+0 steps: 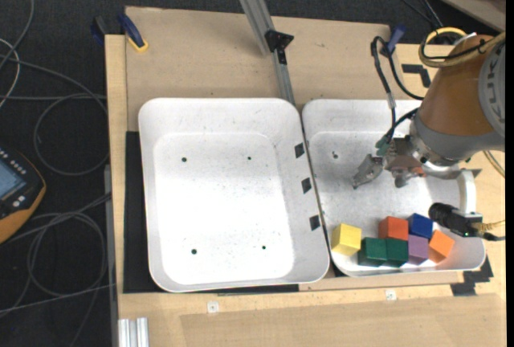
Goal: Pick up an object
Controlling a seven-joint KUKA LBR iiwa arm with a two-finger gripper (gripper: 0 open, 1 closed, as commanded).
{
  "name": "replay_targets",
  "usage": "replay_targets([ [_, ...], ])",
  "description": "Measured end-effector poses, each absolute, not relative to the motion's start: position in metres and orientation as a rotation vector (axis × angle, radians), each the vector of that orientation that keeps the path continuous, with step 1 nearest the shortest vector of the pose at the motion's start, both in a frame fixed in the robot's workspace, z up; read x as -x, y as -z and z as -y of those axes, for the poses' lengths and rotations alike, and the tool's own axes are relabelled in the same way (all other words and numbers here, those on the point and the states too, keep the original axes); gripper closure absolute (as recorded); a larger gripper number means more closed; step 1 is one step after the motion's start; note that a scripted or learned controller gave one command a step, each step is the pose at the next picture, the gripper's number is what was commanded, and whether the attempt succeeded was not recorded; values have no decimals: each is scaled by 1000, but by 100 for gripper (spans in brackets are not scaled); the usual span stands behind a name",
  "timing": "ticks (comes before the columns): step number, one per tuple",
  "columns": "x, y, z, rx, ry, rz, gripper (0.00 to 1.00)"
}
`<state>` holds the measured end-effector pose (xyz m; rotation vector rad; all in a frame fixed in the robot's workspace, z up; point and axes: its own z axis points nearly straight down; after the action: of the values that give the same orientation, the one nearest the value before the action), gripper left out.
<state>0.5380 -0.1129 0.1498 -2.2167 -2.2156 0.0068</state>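
Several coloured blocks lie along the front edge of the right bin (345,124): a yellow block (348,238), a green block (382,251), a red-orange block (393,227), a blue block (421,224), a purple block (418,246) and an orange block (442,242). My gripper (383,174) hangs over the middle of the right bin, behind the blocks and apart from them. Its fingers (366,171) are spread open with nothing between them.
The left bin (161,128) sits beside the right one, with small black clips along the shared edge. A metal strut (257,8) slants down from the back to the bins' junction. Cables trail at the right behind the arm.
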Motion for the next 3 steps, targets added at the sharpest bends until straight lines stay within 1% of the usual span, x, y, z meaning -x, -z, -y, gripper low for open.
replay_targets([
  [1,-536,-97,112,2217,-6,2216,0],
  [2,-539,-111,112,2221,3,2221,100],
  [3,-535,-157,117,2224,5,2224,100],
])
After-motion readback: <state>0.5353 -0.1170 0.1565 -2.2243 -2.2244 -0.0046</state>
